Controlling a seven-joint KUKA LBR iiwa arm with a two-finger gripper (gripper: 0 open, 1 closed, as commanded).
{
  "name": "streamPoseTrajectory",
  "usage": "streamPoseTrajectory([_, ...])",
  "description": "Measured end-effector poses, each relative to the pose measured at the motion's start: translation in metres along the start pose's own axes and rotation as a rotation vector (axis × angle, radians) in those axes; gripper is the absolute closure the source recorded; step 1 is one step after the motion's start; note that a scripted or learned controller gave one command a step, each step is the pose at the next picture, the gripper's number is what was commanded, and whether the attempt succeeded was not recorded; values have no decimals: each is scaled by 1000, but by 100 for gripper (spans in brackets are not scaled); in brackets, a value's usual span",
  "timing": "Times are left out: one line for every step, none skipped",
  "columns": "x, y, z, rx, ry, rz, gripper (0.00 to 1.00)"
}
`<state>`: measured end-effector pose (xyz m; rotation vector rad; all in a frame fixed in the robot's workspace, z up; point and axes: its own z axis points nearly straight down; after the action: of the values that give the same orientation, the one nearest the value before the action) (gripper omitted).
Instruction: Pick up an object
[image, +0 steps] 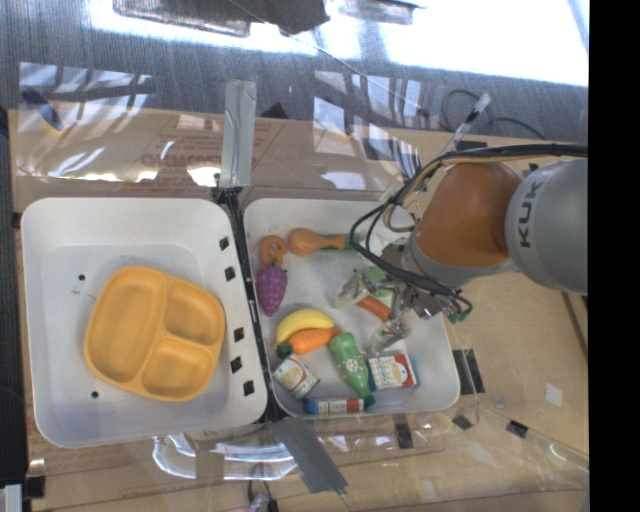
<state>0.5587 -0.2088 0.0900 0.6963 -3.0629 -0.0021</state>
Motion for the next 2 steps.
streamPoseTrajectory([-2, 1, -8, -3, 1, -4, 100])
streamPoseTrajectory([-66, 30, -103, 5, -7, 5, 100])
